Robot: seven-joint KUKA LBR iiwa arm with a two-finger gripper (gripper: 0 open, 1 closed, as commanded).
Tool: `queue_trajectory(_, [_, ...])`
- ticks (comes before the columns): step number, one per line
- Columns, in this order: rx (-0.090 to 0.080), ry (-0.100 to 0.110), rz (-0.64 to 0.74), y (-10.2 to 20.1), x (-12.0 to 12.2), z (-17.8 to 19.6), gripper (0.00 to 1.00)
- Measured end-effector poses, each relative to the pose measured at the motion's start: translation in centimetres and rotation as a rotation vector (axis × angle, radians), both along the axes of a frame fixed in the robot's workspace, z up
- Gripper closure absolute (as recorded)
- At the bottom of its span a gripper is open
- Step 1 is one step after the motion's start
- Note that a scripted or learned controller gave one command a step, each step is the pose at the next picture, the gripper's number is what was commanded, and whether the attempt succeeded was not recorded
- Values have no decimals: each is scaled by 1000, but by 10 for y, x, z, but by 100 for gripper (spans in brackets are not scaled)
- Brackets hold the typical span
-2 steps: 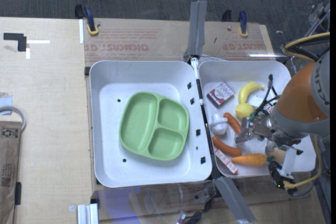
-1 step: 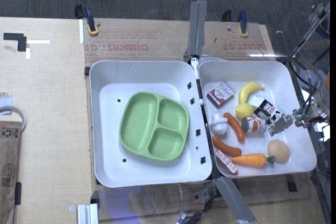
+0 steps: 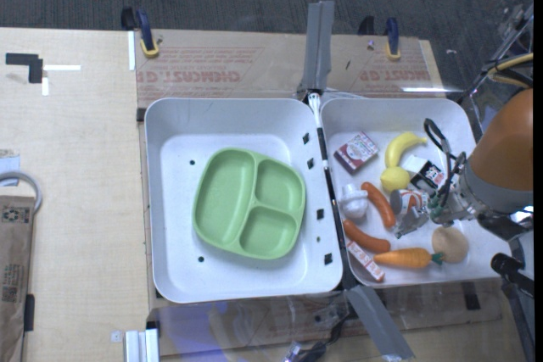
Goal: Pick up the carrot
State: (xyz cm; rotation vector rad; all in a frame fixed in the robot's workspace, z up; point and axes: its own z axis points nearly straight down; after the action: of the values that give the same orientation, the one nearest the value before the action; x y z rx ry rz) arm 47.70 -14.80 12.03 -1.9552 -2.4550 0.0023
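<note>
At the lower right of the frame, inside the right white bin (image 3: 465, 116), the carrot (image 3: 404, 258) lies flat along the bin's near edge, orange body pointing left and its green stub to the right. It rests free on the bin floor, just below the end effector (image 3: 416, 214), which hangs over the middle of that bin; whether it is open or closed I cannot tell, as clutter blurs its tips. Nothing of the carrot sits in it. Just right of the carrot lies a tan, rounded item (image 3: 450, 243). To the upper left of the carrot lie two red sausages (image 3: 378, 203), and further up a yellow banana (image 3: 404, 147) and a lemon (image 3: 394, 178). The left white bin (image 3: 161, 208) holds a green divided plate (image 3: 249, 203) in the centre of the frame.
</note>
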Motion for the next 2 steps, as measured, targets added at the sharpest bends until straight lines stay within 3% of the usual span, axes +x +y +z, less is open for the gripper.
queue_trajectory(1, [-1,2,-272,41,-1,-31,0])
queue_trajectory(2, [-1,5,-275,40,-1,-23,100])
